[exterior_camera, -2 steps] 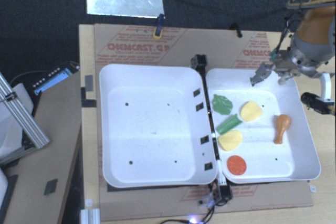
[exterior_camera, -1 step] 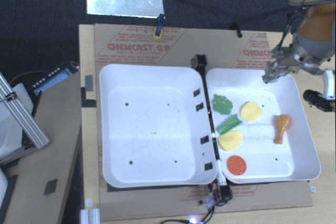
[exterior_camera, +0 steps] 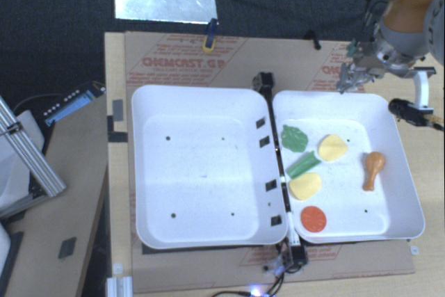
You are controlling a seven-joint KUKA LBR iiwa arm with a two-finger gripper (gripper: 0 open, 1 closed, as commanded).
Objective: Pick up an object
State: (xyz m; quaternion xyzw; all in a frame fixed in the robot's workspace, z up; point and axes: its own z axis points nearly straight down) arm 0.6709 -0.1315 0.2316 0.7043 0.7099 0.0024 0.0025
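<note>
- I see the surface (exterior_camera: pixel 181 52), covered by a printed cardboard sheet, carrying two shallow white bins side by side.
- The left bin (exterior_camera: pixel 149 149) is the bigger-looking one from my angle.
- The right bin (exterior_camera: pixel 400 170) holds all the objects I can pick from.
- The arm (exterior_camera: pixel 410 3) comes in at the far right, with its orange band above the wrist.
- The pincer (exterior_camera: pixel 350 82) hangs over the far rim of the right bin, apart from every object; I cannot tell how it is set.
- A green stick (exterior_camera: pixel 302 165) lies slanted near the divider, between a green leafy piece (exterior_camera: pixel 294 138) and a yellow piece (exterior_camera: pixel 306 186).
- A second yellow piece (exterior_camera: pixel 333 147) sits just right of the leafy piece.
- An orange-brown drumstick (exterior_camera: pixel 373 169) lies toward the right wall.
- A red disc (exterior_camera: pixel 313 219) is nearest me.
</note>
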